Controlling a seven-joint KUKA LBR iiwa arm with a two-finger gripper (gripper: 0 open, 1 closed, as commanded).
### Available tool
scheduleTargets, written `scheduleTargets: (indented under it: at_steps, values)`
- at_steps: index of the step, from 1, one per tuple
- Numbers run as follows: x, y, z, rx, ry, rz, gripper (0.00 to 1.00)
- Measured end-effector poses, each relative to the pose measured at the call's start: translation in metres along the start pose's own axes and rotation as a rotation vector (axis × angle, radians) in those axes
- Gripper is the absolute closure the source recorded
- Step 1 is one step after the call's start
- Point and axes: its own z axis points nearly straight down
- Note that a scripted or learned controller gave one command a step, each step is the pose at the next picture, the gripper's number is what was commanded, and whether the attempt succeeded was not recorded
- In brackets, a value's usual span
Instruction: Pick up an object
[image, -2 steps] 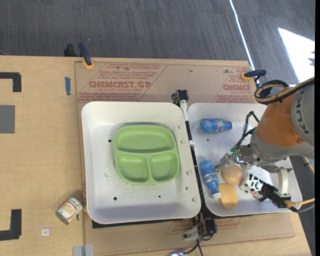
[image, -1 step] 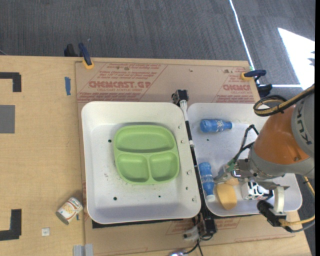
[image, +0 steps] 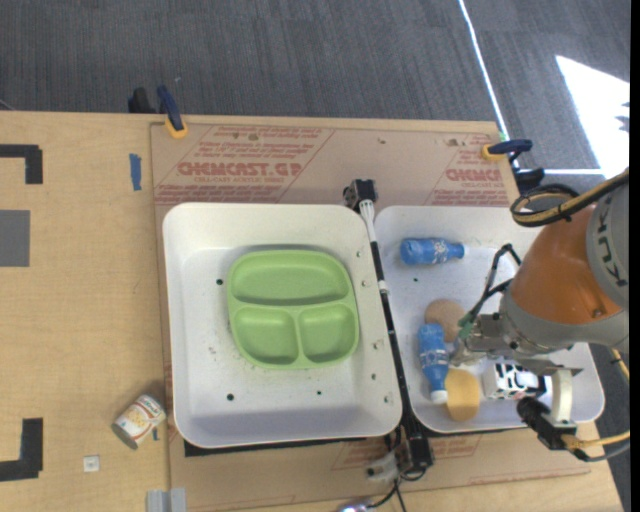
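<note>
Two shallow white bins sit side by side on the surface (image: 80, 330); left bin (image: 190, 300) holds 1 green divided plate (image: 293, 306) w/ 3 compartments, one long at the top and two smaller below; it lies flat near the bin's middle. Right bin (image: 470, 225) holds 2 blue bottles and 2 tan/brown lumps; 1st blue bottle (image: 431, 251) lies on its side in the upper part, cap end toward the right, well apart from the rest; 2nd blue bottle (image: 433, 360) lies roughly lengthwise along the bin's left wall, lower down; a brownish round object (image: 442, 314) is just above it, near its top end; a yellow-tan object (image: 462, 394) is just beside the 2nd bottle's lower end, touching or nearly so.

1 arm (image: 570, 280), grey w/ orange band, comes in from the right and covers the right bin's right half; the pincer (image: 468, 338) is low over the bin, next to the 2nd bottle and between the two tan objects; can't tell if it's open or closed, nor whether anything is in it.

Outside the bins: 1 small carton (image: 138, 419) lies on the surface by the left bin's lower left corner; 2 clamps at the cardboard sheet's top edge, 1 at left (image: 172, 112), 1 at right (image: 508, 149).
</note>
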Motion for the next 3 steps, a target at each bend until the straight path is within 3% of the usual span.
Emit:
scheduleTargets:
  at_steps: [1,2,3]
  values:
    - [0.0,0.0,0.0,0.0,0.0,0.0,0.0]
    - [0.04,0.069,-0.087,0.01,0.005,0.017,0.0]
    - [0.006,0.012,0.011,0.009,0.006,-0.167,0.0]
